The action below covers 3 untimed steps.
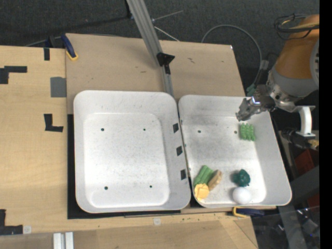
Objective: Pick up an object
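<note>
Camera view: tool (pixel 245 113) hovers just above green block (pixel 247 133)

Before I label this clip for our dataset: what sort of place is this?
Probably a robotics lab bench for grasping trials: two white bins side by side, an arm's tool over small toy-like objects, tape marks on the board.
</note>
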Available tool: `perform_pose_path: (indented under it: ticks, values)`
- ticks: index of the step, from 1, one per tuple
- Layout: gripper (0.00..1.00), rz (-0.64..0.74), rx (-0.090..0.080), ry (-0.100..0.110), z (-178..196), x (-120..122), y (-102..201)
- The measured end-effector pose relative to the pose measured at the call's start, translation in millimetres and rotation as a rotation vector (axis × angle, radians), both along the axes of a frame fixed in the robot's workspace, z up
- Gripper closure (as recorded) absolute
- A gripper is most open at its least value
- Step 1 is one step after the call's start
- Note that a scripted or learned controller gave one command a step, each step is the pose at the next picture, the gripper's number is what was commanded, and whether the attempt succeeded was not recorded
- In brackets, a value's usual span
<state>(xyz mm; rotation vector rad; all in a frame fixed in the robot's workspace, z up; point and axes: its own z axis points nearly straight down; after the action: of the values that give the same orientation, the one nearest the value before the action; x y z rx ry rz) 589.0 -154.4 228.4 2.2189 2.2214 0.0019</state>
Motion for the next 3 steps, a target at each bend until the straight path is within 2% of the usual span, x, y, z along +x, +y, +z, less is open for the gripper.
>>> perform_pose_path:
  ticks: [1,2,3]
  values:
    - [1.00,0.004,0.002,0.003,-1.3,12.5,42.3]
    - [1.00,0.005,0.002,0.004,-3.9,14.8,92.4]
    - [1.00,0.006,0.003,0.003,0.4,21.6,152.1]
